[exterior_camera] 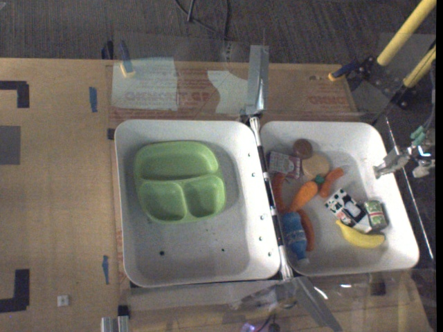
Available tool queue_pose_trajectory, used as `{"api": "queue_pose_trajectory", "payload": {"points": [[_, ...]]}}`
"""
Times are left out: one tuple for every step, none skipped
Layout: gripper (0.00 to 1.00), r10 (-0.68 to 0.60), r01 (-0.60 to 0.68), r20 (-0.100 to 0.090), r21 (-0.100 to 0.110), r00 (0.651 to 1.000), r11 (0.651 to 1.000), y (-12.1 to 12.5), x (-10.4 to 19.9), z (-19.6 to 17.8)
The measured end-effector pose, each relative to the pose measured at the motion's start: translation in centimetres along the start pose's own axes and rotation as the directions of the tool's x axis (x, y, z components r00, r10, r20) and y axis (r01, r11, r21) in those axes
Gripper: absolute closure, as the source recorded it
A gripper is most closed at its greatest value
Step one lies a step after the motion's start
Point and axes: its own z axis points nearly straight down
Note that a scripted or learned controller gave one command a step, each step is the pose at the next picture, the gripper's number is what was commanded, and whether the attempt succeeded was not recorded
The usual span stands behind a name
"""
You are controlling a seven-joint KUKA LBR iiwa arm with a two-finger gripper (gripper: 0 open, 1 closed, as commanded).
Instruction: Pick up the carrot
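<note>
High fixed view, slanting down on both white bins.

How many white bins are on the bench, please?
2: the left bin holds a green divided plate; the right bin holds the carrot and other toys.

On my tabletop I count two white bins, one green tray, one carrot, one banana, one blue bottle, two round discs and three small cartons.
</note>
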Motion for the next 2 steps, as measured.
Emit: {"api": "queue_pose_trajectory", "payload": {"points": [[0.0,0.012,-0.012,0.0,0.001,1.0,1.0,4.4,5.4,11.8],[0.0,-0.006,0.006,0.001,-0.007,1.0,1.0,5.4,10.4,18.2]]}}
